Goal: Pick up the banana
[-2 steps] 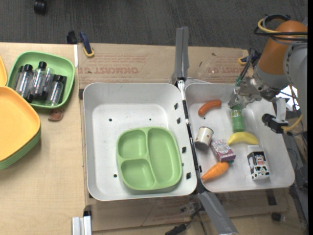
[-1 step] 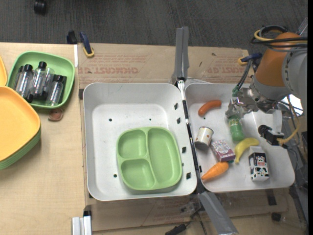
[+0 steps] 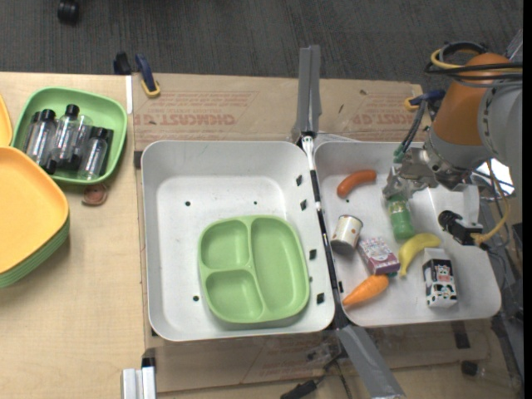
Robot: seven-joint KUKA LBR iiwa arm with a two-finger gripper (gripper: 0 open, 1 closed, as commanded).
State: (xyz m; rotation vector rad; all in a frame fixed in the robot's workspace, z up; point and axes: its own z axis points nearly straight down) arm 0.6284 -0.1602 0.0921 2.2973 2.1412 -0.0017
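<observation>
Banana (image 3: 416, 248) lies in the right bin (image 3: 465, 306), roughly mid-bin, toward the near side. It is curved, with its long axis running from lower-left, close to the purple box (image 3: 379, 256), up to the right toward the black-and-white carton (image 3: 440, 282). The upper end looks just beside the green bottle's (image 3: 401, 219) base.

Pincer (image 3: 399, 191) hangs over the far half of the same bin, directly above the bottle's cap end. Arm (image 3: 470, 115) enters from the right of the view, orange band visible above the wrist. Finger spread: cannot tell, since wrist hardware and the bottle overlap there. No object visibly held.

Key relation: the banana sits nearer the camera than the pincer and slightly to the view's right, with the bottle lying between them. Judgement: the approach is not yet lined up, and the pincer needs to shift toward the near side of the bin and turn so its closing direction crosses the banana's long axis.

Neighbours crowd the target: bottle at one end, purple box at the other, carton alongside. Risk of clipping the bottle or carton on descent.

Also in the right bin: two carrots (image 3: 356, 181) (image 3: 366, 290) and a small can (image 3: 346, 232). Left bin (image 3: 166, 223) holds a green tray (image 3: 253, 270).
</observation>
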